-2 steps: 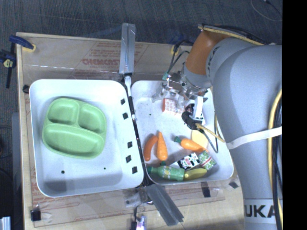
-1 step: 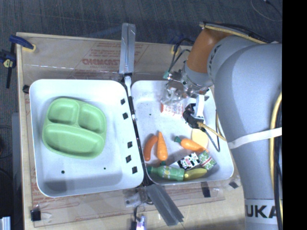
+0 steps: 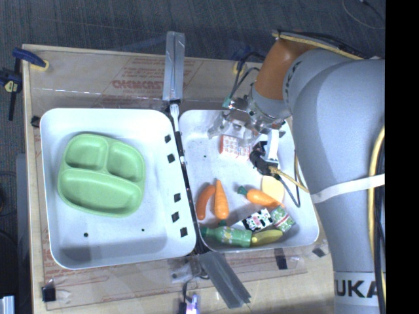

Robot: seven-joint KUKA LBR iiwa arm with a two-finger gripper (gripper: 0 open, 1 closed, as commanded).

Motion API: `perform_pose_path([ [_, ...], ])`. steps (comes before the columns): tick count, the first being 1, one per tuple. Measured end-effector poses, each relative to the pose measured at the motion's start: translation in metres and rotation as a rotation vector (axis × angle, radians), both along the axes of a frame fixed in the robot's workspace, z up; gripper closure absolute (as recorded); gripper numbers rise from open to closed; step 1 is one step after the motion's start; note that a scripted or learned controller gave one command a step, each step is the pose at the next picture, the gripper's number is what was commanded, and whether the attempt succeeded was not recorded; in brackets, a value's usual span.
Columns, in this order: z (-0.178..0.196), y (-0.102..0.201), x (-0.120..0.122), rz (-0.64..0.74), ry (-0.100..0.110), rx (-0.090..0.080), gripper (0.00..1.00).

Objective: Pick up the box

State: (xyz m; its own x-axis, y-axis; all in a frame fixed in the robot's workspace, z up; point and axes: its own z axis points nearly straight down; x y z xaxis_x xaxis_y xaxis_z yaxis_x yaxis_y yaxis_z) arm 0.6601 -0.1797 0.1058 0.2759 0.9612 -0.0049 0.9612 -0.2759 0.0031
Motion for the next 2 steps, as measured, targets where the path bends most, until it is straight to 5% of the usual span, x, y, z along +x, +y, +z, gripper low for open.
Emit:
perform_pose_path([
  [1,-0.0086,-0.0073,-0.0060,0.128,-0.001,0.006,0.00],
  [2,-0.0003,-0.0075,-0.0053,0.134,0.002,0.003,1.00],
])
